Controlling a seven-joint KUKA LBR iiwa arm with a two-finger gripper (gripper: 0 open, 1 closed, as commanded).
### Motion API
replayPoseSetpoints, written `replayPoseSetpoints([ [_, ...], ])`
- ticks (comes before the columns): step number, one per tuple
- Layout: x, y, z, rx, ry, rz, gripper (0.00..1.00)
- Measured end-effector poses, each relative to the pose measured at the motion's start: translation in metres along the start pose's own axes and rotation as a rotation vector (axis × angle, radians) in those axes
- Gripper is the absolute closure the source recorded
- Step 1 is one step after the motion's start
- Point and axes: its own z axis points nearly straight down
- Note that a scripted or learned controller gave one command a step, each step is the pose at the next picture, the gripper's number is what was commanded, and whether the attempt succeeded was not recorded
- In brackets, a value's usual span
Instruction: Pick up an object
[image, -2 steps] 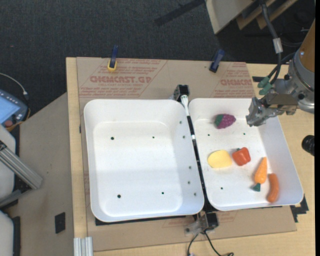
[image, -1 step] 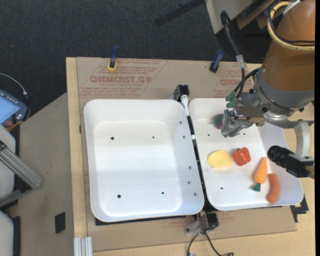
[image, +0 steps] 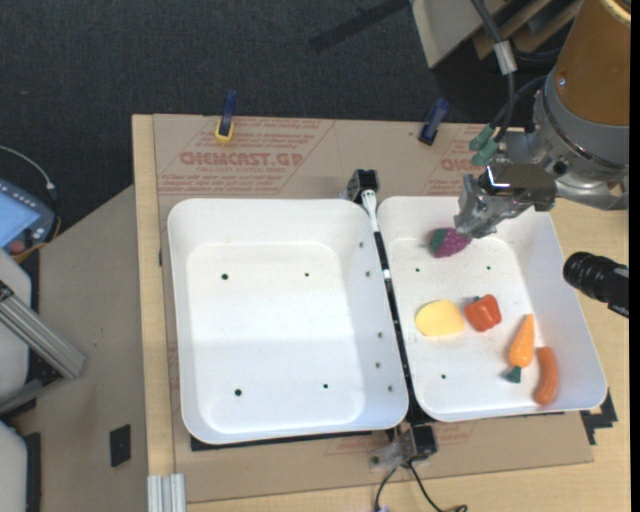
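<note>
My gripper (image: 468, 226) hangs low over the far part of the right bin (image: 560, 250). A small purple toy with a green tip (image: 449, 242) lies just below and left of the fingertips, touching or nearly touching them. Nearer the front of that bin lie a yellow lemon-like piece (image: 440, 319), a red-orange pepper (image: 483, 312), an orange carrot (image: 521, 345) and an orange-red sausage shape (image: 545, 376). Whether anything sits between the fingers is hidden at this angle.
The left bin (image: 200, 240) lies beside the right one, divided by a black bar (image: 385, 290). Both rest on a cardboard sheet (image: 250, 150) with blue clamps (image: 228, 112) at its far edge.
</note>
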Motion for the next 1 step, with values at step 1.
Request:
replayPoseSetpoints([
  [1,0.0266,0.0153,-0.0877,-0.001,0.0,0.0,1.0],
])
